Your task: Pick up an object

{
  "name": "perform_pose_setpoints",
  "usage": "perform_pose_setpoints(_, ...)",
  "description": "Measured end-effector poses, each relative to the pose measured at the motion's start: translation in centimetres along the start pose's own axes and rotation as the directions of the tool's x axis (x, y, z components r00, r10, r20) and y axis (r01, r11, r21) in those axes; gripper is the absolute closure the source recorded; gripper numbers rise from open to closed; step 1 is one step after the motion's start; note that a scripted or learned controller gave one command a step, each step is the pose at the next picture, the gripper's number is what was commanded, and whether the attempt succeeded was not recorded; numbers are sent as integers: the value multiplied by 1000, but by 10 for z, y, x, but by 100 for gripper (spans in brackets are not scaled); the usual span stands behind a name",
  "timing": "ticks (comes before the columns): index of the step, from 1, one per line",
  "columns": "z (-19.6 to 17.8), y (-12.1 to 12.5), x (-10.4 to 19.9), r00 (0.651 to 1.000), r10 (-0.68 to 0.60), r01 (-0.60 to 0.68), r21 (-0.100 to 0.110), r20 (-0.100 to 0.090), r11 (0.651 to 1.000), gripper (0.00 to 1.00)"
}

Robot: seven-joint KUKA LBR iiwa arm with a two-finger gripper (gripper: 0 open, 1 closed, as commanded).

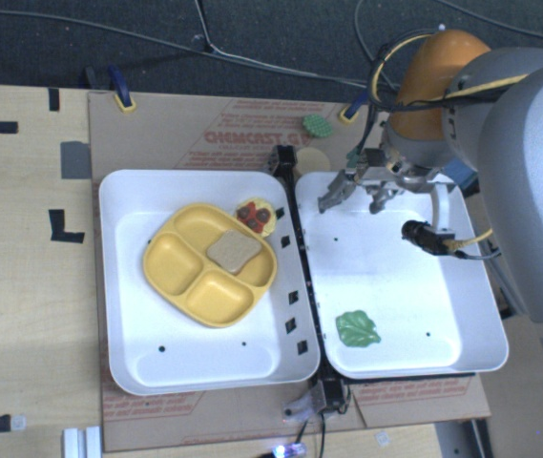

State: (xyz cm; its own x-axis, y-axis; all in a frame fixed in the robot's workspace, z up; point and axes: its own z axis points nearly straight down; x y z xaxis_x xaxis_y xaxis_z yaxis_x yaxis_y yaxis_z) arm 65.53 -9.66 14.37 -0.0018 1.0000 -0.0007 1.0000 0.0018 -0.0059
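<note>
Camera view showed the gripper (pixel 355 199), fingers spread apart and holding nothing, at the right bin's (pixel 462 299) upper edge, with the green leaf-like object (pixel 357 328) well below it, lower-centre.

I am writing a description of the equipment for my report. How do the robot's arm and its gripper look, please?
The arm is a thick, rounded grey body with a glossy orange band above the wrist. Yellow and black cables loop around the orange part. The gripper is a metal assembly with two thin grey fingers. A black cylindrical part with a cable hangs beside it.
</note>
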Motion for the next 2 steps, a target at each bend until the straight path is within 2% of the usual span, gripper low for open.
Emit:
perform_pose_setpoints(1, 54, -1, 1, 1000, 0, 0, 0, 0, 1000, 0)
perform_pose_setpoints(2, 41, 0, 2, 1000, -2, 2, -4, 0, 1000, 100)
